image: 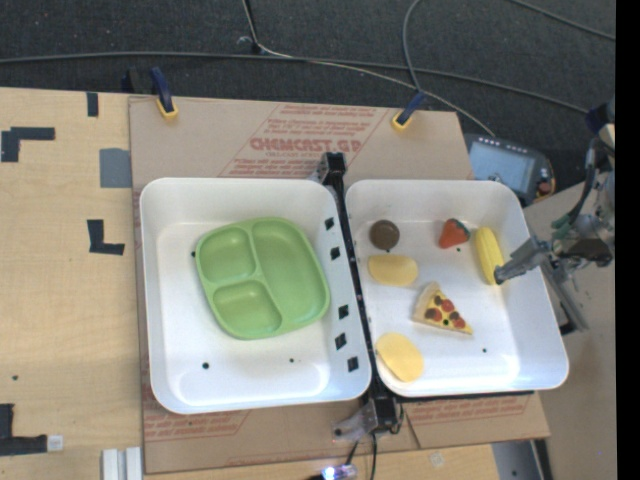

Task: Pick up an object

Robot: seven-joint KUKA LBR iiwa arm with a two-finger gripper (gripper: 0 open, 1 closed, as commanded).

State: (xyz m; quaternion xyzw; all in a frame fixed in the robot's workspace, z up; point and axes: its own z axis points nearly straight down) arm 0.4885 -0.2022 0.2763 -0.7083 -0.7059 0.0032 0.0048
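Cardboard sheet (300,138), two clamps (163,96), cables (330,60)

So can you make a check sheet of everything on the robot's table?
Surface: cardboard sheet on a wooden bench, two white bins side by side.
Job's things: right bin holds corn, pizza slice, strawberry, brown ball, two yellow pieces.
Clutter: green tray in left bin.
Hand: hand by the corn, at the right rim.
Cables: black cables behind.
Surroundings: two clamps, dark floor.

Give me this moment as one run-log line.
gripper: right bin's right edge, beside corn cob | holding: nothing seen | right bin: pizza slice, strawberry | left bin: green tray
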